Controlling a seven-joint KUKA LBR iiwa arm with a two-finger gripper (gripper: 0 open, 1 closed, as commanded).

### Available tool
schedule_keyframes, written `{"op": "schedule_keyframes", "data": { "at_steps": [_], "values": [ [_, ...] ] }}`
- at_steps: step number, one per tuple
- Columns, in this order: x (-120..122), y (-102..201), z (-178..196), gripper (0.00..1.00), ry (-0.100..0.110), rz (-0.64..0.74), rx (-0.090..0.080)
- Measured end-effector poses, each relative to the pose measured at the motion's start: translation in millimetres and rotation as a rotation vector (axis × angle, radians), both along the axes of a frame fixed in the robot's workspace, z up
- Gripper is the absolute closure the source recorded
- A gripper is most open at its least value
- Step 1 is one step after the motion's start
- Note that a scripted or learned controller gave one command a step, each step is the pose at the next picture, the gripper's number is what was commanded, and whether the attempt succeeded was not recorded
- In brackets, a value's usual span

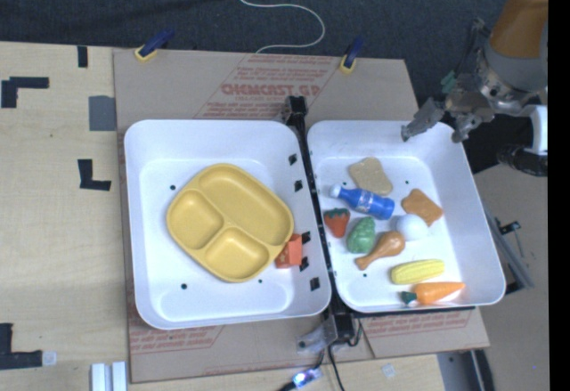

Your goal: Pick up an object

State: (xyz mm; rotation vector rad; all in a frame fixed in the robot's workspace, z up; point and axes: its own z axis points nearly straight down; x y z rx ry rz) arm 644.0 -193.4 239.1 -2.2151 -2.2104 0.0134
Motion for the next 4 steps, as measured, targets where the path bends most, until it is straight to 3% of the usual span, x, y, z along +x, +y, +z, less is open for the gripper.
{"op": "schedule_keyframes", "data": {
  "at_steps": [1,4],
  "values": [
    [2.5,0.5,8.9,0.00,-0.013,0.003,-0.003],
    [1.6,-2.2,-126.6,0.00,-0.009,0.005,-0.003]
  ]
}}
